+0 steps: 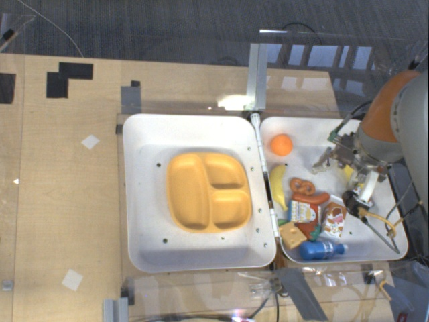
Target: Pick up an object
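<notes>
My gripper (346,166) hangs low over the right part of the right bin (305,127), under the grey arm with its orange band (383,113). A small yellow object (346,173) shows just beneath it, partly hidden. Left of the gripper lie an orange ball (281,145), a yellow banana (278,186), a brown pretzel (302,187), a small printed carton (303,211) and a red-brown packet (334,220). A blue bottle (322,249) and a tan cheese wedge (290,235) lie along the bin's near wall.
The left bin (144,180) holds a yellow divided plate (208,191). A metal post (258,76) stands behind the wall between the bins. Cables (382,223) trail over the right bin's right corner.
</notes>
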`<state>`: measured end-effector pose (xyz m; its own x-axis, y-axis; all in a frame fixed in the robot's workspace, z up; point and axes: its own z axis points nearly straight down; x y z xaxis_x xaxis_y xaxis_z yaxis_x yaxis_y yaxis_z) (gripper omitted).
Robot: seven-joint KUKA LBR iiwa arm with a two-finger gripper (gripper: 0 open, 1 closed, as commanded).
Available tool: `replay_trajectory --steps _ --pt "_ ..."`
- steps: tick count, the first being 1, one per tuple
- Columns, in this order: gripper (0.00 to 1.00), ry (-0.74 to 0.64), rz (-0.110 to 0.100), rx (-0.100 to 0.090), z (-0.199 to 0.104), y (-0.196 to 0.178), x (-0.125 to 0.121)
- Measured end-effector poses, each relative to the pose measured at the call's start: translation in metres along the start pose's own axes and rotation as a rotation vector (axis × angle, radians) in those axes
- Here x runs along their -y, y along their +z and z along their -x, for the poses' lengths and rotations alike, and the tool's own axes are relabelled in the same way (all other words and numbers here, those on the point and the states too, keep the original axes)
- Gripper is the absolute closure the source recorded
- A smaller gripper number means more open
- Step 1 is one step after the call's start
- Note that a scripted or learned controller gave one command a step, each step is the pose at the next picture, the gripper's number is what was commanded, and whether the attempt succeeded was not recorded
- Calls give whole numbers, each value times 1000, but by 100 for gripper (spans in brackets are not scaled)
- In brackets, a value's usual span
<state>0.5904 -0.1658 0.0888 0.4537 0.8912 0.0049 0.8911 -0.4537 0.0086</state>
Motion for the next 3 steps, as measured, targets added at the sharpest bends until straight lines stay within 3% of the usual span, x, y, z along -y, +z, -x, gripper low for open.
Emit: replay_trajectory --steps 1,2,3 --pt "0 418 3 2 3 -1 30" --pt "100 410 6 2 3 -13 29" --pt "100 400 7 1 1 -24 28"
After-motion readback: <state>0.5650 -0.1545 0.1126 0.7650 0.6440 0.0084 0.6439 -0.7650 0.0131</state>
